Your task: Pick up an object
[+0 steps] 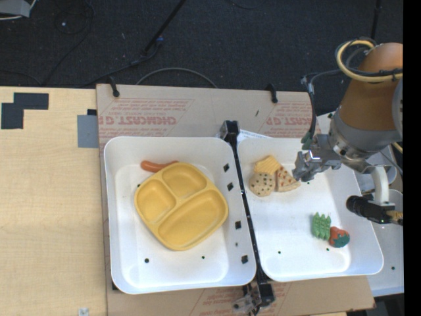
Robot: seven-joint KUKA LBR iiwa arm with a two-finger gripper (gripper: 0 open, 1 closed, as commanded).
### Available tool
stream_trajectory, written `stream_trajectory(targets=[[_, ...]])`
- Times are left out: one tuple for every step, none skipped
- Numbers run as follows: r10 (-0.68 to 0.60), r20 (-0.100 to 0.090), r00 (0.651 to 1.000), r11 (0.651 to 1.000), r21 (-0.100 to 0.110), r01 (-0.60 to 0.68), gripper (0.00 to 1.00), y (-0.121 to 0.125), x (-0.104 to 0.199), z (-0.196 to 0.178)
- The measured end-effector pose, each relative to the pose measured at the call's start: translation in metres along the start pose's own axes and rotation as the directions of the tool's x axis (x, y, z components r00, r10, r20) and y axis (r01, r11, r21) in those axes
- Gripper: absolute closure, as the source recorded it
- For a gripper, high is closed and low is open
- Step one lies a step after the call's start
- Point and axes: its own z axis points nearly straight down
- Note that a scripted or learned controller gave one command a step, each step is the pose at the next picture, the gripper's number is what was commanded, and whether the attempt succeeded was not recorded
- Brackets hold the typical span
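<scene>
The gripper (304, 168) hovered beside the pizza slice (286, 180); its grip state was unclear, so pickup seemed pending.

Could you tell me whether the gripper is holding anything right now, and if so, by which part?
Cannot be told: the gripper sits at the pizza slice's right edge.

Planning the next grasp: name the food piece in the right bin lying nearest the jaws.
The pizza slice, right beside the gripper. The cookie and cracker lie farther left.
</scene>
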Motion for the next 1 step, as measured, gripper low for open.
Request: stream_trajectory(targets=[[-0.002,-0.002,1.0,1.0,0.007,0.002,1.0,-0.0142,0.046,0.0038]])
